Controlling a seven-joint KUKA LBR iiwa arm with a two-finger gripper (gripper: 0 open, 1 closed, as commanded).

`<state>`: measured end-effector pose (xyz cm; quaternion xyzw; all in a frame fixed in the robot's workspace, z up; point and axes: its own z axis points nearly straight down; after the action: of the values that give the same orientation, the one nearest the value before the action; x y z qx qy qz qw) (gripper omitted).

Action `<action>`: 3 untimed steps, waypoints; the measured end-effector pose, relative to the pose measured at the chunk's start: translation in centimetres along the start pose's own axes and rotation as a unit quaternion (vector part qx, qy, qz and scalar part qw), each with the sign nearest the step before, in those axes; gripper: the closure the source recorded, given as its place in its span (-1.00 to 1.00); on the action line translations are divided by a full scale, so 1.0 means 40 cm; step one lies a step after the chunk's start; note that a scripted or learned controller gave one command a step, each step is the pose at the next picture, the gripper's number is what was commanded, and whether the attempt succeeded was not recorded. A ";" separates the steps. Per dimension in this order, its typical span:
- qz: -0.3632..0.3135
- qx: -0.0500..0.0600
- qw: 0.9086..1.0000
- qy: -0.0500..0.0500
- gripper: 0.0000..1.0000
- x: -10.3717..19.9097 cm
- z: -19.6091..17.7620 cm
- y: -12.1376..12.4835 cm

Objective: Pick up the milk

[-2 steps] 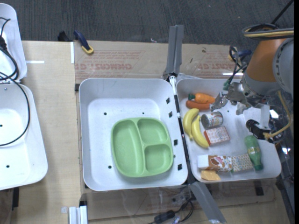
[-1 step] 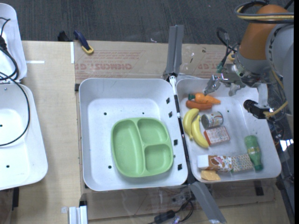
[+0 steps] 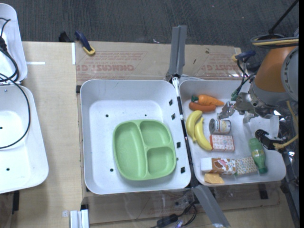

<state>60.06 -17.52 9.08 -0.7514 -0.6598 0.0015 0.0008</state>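
Over the right bin's [image 3: 280,172] far half hovered the pincer [image 3: 227,112], its metal tips spread apart with nothing between them. It hung from the grey arm [image 3: 278,77], whose orange band sat toward that bin's far right corner. Just below the tips lay a small tin can [image 3: 220,126] on its side, close to them though contact could not be judged. Toward the far edge, beside the pincer, lay a carrot [image 3: 207,103]. Along the bin's left wall curved two bananas [image 3: 197,131]. Just nearer than the can sat a small red and white box [image 3: 222,142].

The milk [image 3: 227,166], a patterned carton lying on its side, rested along the bin's near edge, well apart from the pincer. A yellow wedge [image 3: 214,178] touched the carton's left end at the near left corner. A green bottle [image 3: 258,155] lay just beside the carton's right end, pointing toward the far edge.

The left bin [image 3: 95,127] held a green divided plate [image 3: 144,149] in its near half. Both bins stood on a wooden bench [image 3: 52,80], with cardboard [image 3: 128,63] along its far edge.
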 end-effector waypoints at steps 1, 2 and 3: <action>0.158 0.000 0.987 0.001 -1.00 0.026 -0.001 -0.112; 0.272 0.000 0.962 0.000 -1.00 0.094 -0.012 -0.038; 0.324 0.002 0.946 0.000 -1.00 0.065 0.002 -0.087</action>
<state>56.93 -14.49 9.02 -0.9247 -0.3806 0.0025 0.0015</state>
